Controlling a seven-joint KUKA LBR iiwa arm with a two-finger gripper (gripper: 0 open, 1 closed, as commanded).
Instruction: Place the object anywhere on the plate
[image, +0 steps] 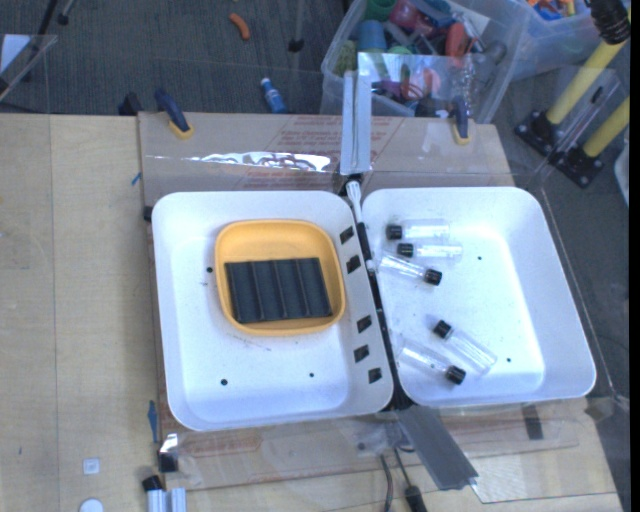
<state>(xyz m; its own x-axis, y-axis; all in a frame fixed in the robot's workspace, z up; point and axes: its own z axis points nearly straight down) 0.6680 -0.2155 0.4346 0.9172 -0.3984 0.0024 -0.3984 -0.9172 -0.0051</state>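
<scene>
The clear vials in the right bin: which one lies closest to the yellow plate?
The vial with its clear end touching the divider, black cap pointing right. The other four lie farther from the yellow plate.

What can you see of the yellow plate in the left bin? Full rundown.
The yellow plate is a rounded-square dish with a raised rim, plastic by its look, matte orange-yellow. It lies flat and upright on the floor of the left bin, a little above that bin's middle, apart from the walls. A dark ribbed rectangular insert with about five lengthwise ridges covers most of its well. The clear vials lie in the right bin, none touching it.
</scene>
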